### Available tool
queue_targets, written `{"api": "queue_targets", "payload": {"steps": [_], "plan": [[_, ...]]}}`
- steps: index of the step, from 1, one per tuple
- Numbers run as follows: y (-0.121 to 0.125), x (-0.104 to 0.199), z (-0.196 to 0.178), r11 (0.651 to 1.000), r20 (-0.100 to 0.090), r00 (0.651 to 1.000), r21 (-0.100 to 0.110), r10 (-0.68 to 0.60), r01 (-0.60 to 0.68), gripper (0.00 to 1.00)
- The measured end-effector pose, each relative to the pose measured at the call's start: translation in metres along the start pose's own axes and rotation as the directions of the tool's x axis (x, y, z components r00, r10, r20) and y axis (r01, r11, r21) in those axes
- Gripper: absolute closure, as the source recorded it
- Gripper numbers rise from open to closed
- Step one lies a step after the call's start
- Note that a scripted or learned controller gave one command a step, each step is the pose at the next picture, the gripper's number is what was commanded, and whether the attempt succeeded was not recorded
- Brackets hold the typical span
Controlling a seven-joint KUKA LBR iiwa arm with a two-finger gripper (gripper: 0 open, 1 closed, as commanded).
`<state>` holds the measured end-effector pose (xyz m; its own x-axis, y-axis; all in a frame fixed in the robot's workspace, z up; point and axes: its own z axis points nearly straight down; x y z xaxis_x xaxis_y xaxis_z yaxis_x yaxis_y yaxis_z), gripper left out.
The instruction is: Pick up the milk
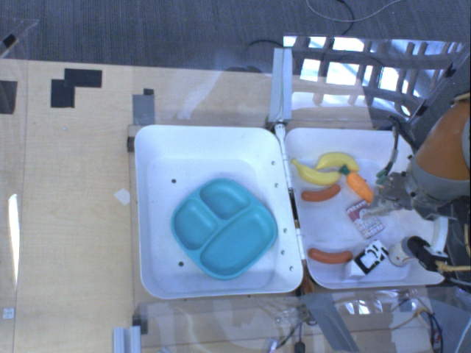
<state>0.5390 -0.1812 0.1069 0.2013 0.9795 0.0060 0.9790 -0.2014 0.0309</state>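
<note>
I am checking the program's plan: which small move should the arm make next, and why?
Probably shift the gripper toward the near edge of the right bin, over the milk. It now sits above the pink packet, beside the carrot.

A: The arm (444, 160) runs off the right edge, so most of it is cut away.
B: And the gripper (384, 197)?
A: Too blurred to read its fingers.
B: The right bin (316, 271)?
A: Its far right rim is covered by the arm
</note>
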Motion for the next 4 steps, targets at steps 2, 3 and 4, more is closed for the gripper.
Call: {"api": "queue_targets", "payload": {"steps": [2,3,4], "plan": [[-0.056,0.055,0.012,0.998,0.006,0.998,0.001,-0.067,0.067,0.00],[-0.051,0.033,0.012,0.999,-0.001,0.999,0.007,-0.049,0.049,0.00],[-0.045,0.002,0.013,0.970,0.002,0.970,0.010,0.242,-0.242,0.00]]}}
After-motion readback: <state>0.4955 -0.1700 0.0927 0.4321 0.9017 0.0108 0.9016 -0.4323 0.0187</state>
